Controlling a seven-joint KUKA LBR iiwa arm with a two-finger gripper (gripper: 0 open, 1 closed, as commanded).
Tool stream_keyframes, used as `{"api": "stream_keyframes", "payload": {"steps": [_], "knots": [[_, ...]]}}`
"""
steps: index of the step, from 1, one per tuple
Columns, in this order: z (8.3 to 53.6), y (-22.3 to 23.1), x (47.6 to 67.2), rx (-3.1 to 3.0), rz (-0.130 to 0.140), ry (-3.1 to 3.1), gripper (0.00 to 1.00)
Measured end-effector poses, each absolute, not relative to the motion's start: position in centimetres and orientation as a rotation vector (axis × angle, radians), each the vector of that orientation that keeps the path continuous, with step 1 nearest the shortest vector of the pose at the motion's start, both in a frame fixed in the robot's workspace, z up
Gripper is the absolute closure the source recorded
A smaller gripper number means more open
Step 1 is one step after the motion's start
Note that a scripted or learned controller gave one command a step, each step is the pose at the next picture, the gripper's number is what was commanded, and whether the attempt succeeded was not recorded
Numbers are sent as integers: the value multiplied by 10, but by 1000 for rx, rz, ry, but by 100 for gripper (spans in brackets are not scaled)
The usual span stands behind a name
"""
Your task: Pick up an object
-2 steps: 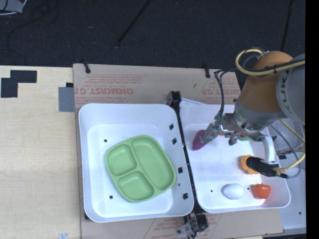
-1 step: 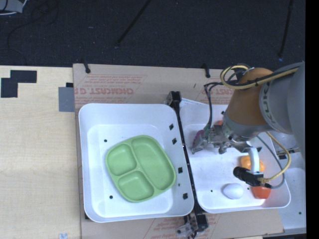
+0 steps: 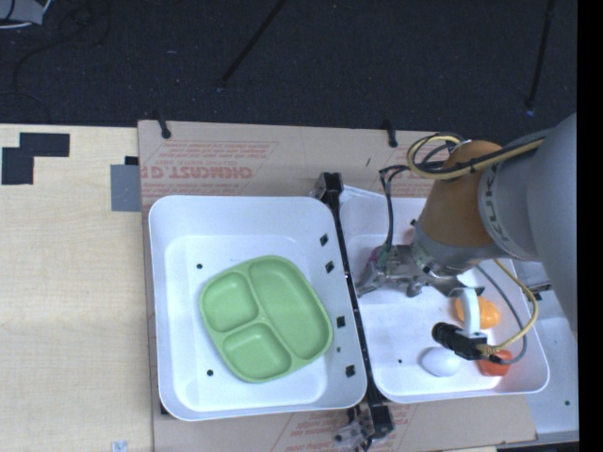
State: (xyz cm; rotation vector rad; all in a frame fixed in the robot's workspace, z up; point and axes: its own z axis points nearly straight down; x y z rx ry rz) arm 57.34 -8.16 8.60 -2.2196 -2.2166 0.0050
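**A:** Where's the gripper (image 3: 388,273)?

**B:** Low in the right bin (image 3: 396,347), at its left side, close to the wall it shares with the left bin (image 3: 158,281). The arm (image 3: 537,196) comes in from the right, and the orange band (image 3: 452,205) sits over the bin's far half.

**A:** Open or closed?

**B:** Cannot tell. The tool end is a small metallic tangle at this angle. Nothing visibly held.

**A:** Pick candidates?

**B:** Three in the right bin, all in the near-right corner, well apart from the gripper. The white rounded object (image 3: 439,362) is on the floor near the front wall. The red-orange piece (image 3: 494,365) is just to its right. The orange-yellow object (image 3: 487,313) is behind those two and partly covered by robot hardware. The left bin holds a green plate (image 3: 267,318). It has three compartments, lies flat at an angle to the bin walls, and is roughly central.

**A:** Any labels or text?

**B:** Red print on the cardboard sheet (image 3: 236,139) under both bins. The far line (image 3: 198,170) is upside down from this camera. It looks like block capitals, but I can't read it reliably. A second red line (image 3: 316,431) shows at the near edge, too small and cropped to read. No writing visible on the objects or the plate.

**A:** Anything else on the bench (image 3: 66,299)?

**B:** Pale wood surface left of the cardboard, with a black stepped mark (image 3: 33,155) and a grey square (image 3: 122,186) near its far edge.
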Motion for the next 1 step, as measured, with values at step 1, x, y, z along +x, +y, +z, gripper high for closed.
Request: {"api": "stream_keyframes", "payload": {"steps": [1], "knots": [[98, -83, 574, -2226, 5, -2211, 100]]}}
